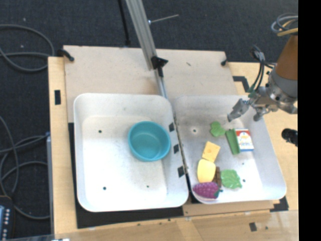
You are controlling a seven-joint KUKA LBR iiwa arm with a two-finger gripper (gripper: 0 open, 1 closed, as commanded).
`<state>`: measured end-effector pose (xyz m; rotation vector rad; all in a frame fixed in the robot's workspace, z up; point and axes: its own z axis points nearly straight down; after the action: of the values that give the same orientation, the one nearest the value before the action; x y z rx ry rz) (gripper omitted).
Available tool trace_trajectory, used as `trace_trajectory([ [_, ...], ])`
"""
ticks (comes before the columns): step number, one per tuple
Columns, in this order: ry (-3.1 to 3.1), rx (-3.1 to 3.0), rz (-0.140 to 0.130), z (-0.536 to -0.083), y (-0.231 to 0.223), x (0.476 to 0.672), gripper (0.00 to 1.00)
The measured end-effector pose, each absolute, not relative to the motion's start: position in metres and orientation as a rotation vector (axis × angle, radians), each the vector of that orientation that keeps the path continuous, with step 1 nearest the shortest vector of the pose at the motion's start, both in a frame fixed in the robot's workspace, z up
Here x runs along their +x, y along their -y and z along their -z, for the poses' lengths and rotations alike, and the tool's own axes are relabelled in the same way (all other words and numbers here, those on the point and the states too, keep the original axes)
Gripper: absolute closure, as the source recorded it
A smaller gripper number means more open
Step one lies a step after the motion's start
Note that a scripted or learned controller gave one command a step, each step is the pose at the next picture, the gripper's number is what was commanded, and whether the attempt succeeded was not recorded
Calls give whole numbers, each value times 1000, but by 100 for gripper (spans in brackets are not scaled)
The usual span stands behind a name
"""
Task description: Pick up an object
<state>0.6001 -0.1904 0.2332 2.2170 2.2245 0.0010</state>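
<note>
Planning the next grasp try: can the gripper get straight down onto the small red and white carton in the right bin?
Probably yes. The gripper hangs just above the small red and white carton, whose top is uncovered. A green stick-shaped piece lies right against its left side, so the fingers may catch that too.

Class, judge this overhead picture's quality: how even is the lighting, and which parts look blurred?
Camera view: soft, even lighting, faint shadows under the blue bowl; white bins bright but not glaring; overall softness, the carton print unreadable; gripper slightly smeared.
</note>
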Motion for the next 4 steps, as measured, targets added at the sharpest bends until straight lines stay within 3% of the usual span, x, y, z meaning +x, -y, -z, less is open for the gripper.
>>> trace_trajectory([
  [1,-2225,2216,0,-233,190,600,0],
  [3,-2219,2224,8,-126,197,605,0],
  [4,-2209,2216,2,-105,201,607,0],
])
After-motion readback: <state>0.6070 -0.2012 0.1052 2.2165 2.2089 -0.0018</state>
